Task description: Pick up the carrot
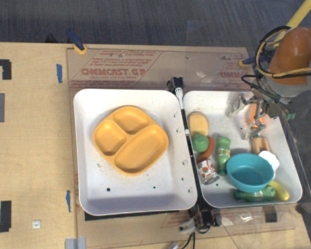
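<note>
A: Step in hand, as we read it: the grasp. The gripper (pixel 257 114) is low over the far corner of the right bin (pixel 217 105). A slim orange piece, which we take for the carrot (pixel 257 117), sits between the fingers (pixel 240 106).

B: Finger state?

A: Pinching that orange piece, as far as we can make out. The view is cluttered with cables, so we log it as a likely hold, not a sure one.

B: Next move, then?

A: We judge a straight lift, slow enough to show whether the carrot comes along. Just below the fingers lies a brown piece (pixel 259 144), and beyond it a white object (pixel 271 160) touches the teal bowl (pixel 249 173). Going straight up avoids all three.

B: Surface?

A: Smooth white bin floor, bare directly under the fingers and to their left. It is well apart from the clutter of small toys along the divider.

B: Room around?

A: The bin wall is close behind the fingers. The left bin (pixel 93 191), far left of the fingers, holds a yellow divided plate (pixel 130 139). Both bins rest on a cardboard sheet (pixel 145 69) over the wooden bench (pixel 26 139).
</note>
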You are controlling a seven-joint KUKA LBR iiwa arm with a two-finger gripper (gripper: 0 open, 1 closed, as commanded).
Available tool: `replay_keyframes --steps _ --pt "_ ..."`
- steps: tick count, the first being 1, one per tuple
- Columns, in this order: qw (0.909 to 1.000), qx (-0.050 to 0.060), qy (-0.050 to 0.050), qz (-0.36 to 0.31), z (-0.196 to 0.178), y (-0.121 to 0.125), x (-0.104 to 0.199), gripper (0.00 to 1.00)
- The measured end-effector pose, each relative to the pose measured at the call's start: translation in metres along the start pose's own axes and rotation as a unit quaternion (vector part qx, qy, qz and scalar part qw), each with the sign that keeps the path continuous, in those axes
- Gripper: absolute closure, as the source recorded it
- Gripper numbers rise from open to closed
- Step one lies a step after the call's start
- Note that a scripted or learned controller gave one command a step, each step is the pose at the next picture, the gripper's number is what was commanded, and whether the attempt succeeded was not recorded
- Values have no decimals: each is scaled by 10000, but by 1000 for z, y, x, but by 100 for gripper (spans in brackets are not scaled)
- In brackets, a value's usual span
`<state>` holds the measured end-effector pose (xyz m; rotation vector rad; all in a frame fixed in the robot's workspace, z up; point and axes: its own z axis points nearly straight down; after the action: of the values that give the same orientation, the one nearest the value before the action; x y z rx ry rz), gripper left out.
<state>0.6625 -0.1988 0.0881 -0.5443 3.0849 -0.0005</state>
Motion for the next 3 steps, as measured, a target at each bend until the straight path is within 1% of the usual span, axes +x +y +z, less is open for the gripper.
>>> replay_keyframes --steps 1,3 --pt "9992 19 -20 -408 -1 -25 1 0" --pt "9967 11 -18 -815 0 -24 0 0"
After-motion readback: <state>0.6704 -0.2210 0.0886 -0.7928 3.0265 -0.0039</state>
